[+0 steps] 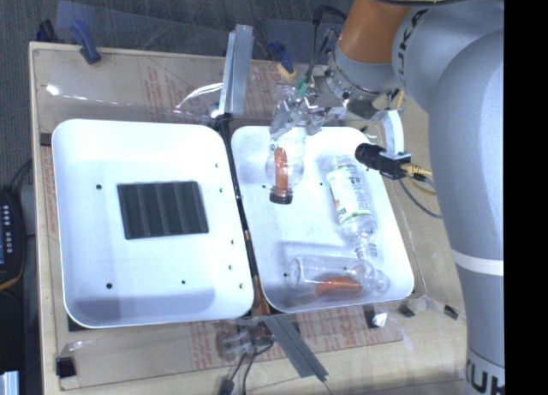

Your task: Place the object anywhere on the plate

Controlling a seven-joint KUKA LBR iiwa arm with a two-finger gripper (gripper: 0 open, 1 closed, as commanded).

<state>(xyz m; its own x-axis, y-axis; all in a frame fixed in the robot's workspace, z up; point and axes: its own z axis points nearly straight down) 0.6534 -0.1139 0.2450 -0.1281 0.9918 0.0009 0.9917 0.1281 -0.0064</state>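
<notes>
A dark ribbed rectangular plate [163, 209] lies in the middle of the left white bin [86, 290]. My gripper [295, 123] hangs over the far edge of the right bin [257, 239], well to the right of the plate. A small clear bottle [283, 170] with orange contents and a dark cap hangs straight down from the fingers, cap end lowest, above the bin's upper left part. The fingers appear shut on its upper end.
In the right bin a clear bottle with a white and green label [349, 198] lies along the right side. A clear container with an orange piece inside [338, 278] lies near the front. A raised divider [235, 68] stands between the bins at the back.
</notes>
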